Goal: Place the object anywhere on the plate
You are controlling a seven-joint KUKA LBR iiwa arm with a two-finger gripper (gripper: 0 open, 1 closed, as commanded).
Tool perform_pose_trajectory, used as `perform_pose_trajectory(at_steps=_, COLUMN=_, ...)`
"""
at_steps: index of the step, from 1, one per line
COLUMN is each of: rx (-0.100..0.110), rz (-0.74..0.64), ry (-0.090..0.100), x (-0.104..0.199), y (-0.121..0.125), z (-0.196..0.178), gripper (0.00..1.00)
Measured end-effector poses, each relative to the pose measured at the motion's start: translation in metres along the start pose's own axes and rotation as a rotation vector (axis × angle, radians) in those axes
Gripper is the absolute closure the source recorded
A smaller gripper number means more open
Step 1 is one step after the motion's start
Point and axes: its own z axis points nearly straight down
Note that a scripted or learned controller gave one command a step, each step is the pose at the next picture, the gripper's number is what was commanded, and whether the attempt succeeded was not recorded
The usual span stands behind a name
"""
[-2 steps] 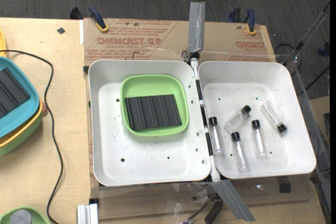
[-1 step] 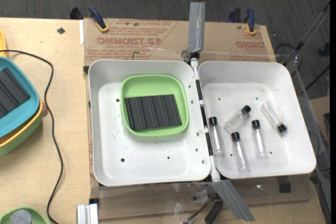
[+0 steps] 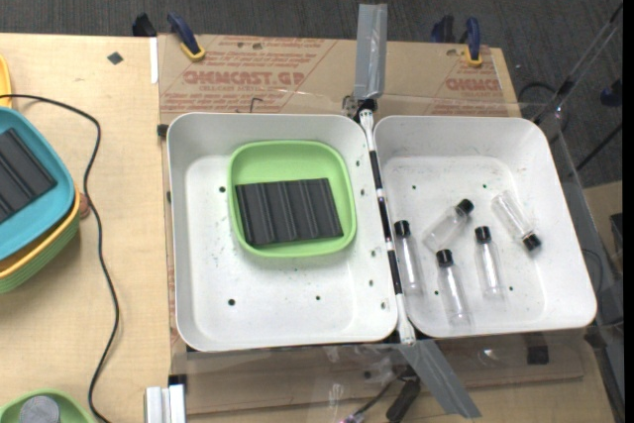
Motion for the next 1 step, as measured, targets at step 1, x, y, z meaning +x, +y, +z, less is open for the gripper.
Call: perform_pose_trajectory(at_steps=1, rx=0.001, rz=-0.001, ry=-0.002, x=0.0313, y=0.0064, z=0.0274, gripper=0.0)
